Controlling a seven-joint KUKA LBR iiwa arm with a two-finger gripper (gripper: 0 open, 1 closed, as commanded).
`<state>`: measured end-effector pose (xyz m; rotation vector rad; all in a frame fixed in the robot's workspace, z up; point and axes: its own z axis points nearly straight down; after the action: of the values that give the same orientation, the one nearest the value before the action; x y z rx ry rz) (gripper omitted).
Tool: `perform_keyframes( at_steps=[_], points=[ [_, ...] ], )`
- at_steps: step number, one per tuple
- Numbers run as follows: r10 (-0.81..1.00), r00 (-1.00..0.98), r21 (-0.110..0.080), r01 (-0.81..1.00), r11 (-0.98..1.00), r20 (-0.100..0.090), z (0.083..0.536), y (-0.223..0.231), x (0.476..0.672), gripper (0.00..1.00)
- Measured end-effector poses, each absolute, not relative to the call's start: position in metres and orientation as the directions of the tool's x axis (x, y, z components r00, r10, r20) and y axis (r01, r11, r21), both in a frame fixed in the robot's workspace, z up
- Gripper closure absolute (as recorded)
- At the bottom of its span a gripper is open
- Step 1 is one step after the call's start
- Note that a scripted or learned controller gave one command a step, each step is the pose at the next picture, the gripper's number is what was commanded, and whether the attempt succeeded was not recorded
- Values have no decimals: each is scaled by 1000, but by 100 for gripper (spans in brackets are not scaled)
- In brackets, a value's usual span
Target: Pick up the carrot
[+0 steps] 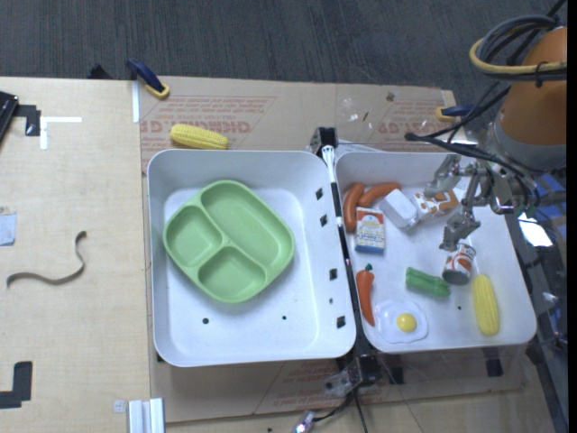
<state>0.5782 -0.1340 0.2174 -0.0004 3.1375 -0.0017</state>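
**One carrot by the right bin's left wall, gripper above the middle**

One carrot lies in the right bin, lengthwise along its left wall and towards the near-left corner, with its green top pointing to the far edge. Just beside its lower end, in the near part of the bin, sits a fried egg (white with a yellow yolk). A green vegetable piece lies a little to the right of the carrot, apart from it, and a yellow corn cob lies near the bin's right wall.

Farther up the left wall is a small blue and white carton, with two sausages by the far-left corner, one partly under the carton. A white block rests just right of them.

The gripper hangs over the middle of the right bin, well apart from the carrot, with a small red and white can just below its tip. Its metal parts overlap in a clutter there, so I cannot tell whether the jaws are apart or together, and nothing is plainly seen between them. The arm reaches in over the bin's far-right corner.

The left bin holds a green divided plate in its far-left half. Outside the bins, a second corn cob lies on the cardboard just beyond the left bin's far edge.
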Motion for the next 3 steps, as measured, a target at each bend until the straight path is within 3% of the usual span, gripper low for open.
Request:
perform_keyframes(
  at_steps=[1, 2, 3],
  points=[
    [181, -983, 0, 181, 983, -2, 192, -87, 553, 0],
    [326, -945, 0, 326, 945, -1, 192, 12, 478, 0],
    [488, -873, -1, 488, 873, -3, 113, 106, 509, 0]
  ],
)
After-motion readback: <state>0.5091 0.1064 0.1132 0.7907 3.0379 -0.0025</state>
